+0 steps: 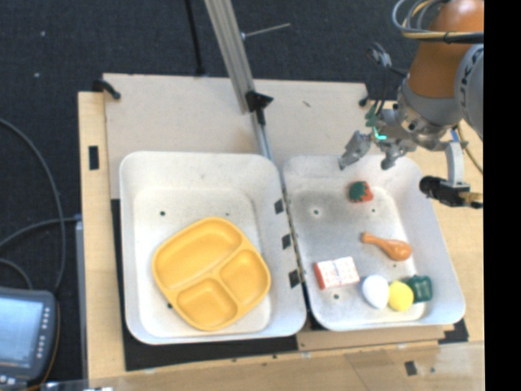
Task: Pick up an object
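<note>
Two bins sit side by side on the bench (187,112). The left bin (142,177) holds a divided tray (211,272) in its near half. In the right bin (435,243), a small round object (360,191) lies near the far edge, with the gripper (371,154) above and just behind it. A drumstick-shaped toy (387,246) lies nearer, toward the right. Along the near edge, from left to right: a small box (336,273), an egg (375,291), a ball (400,296) touching it, and a small block (420,287). A slanted rail (232,47) rises behind the bins.
</note>
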Robot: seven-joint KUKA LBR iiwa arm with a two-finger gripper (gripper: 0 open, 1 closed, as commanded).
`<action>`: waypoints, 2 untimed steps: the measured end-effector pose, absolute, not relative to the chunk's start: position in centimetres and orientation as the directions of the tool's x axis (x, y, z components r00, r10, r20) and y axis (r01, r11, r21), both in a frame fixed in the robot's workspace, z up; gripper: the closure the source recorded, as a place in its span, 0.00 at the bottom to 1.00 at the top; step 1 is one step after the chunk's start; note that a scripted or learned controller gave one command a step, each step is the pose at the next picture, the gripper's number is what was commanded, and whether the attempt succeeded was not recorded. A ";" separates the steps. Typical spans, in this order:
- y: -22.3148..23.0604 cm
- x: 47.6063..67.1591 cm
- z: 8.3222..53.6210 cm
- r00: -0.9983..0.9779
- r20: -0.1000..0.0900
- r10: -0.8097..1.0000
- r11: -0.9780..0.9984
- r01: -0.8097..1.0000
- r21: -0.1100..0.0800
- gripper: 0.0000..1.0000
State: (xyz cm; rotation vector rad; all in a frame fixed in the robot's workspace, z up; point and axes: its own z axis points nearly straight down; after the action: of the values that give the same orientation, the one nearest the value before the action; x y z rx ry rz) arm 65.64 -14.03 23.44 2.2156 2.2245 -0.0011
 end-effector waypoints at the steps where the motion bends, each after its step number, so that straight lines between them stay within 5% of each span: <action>1: -14.2 64.9 17.3 0.000 -0.001 1.000 0.000 1.000 -0.005 0.00; 2: -15.1 64.4 11.6 0.001 -0.002 1.000 -0.001 1.000 -0.004 0.00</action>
State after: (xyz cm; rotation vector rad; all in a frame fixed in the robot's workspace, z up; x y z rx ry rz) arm 64.39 -15.12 11.55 2.2237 2.2215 -0.0061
